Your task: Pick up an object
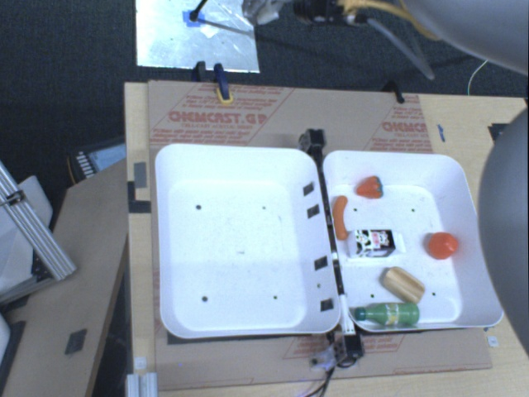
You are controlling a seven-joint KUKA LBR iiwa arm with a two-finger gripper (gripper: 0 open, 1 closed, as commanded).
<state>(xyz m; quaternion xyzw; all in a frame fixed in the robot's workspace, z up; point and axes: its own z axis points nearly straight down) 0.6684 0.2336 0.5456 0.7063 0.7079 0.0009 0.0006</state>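
The gripper [266,2] is hovering far above the bench, finger state unclear, risking slipping off the green bottle [387,313]

Even, bright overhead light; the white bins [240,238] nearly wash out. The arm [463,11], close above them, is blurred. Glare marks the foil sheet [194,23] behind.

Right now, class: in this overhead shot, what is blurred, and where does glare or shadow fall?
In the camera view, the arm is a soft, out-of-focus grey mass along the top right; the foil sheet at the top glares brightly; the left bin looks evenly lit and nearly washed out; the bottle and tomato in the right bin stay fairly sharp with faint shadows.
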